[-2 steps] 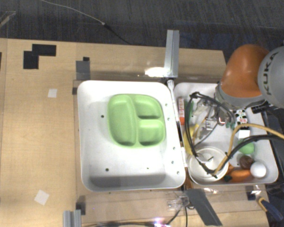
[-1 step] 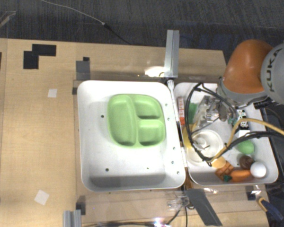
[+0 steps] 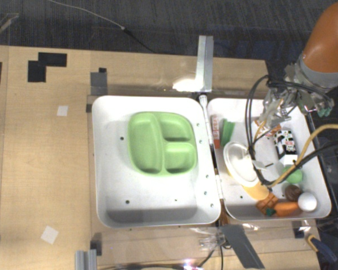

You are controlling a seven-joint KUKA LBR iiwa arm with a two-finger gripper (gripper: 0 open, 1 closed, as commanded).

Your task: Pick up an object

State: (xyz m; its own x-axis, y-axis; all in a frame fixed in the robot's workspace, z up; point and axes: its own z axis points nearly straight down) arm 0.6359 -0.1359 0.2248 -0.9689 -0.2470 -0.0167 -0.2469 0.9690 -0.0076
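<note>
The gripper (image 3: 275,110) hangs over the right bin (image 3: 324,198), above a white bowl (image 3: 240,162); its grip is unreadable. Below the bowl lies what may be a carrot (image 3: 285,208).

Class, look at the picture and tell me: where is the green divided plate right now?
The green divided plate lies in the left bin, slightly above its centre. The right bin beside it holds the small objects, with the gripper above them.

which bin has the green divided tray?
The left bin. The green divided tray lies alone in it; the right bin holds small clutter under the gripper.
</note>
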